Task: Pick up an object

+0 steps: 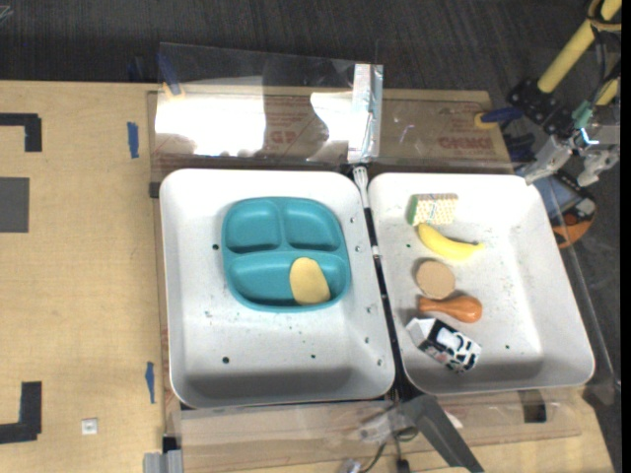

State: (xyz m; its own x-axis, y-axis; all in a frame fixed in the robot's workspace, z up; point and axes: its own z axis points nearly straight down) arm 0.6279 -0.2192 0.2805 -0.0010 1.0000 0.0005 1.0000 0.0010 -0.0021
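With the gripper (582, 151) parked beyond the right bin's (552, 264) far-right corner, the pick seems not yet begun; next it must reach left over the banana (450, 242) and descend.

Banana (450, 243) in right bin (552, 294); teal tray (258, 254) left.

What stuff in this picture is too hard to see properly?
- Gripper: at the camera view's upper right edge, partly cut off and small; its fingers cannot be read.
- Black-and-white object in the right bin: too small and blurred to identify.
- Yellow item on the teal tray: a smooth oval shape, too blurred to name.
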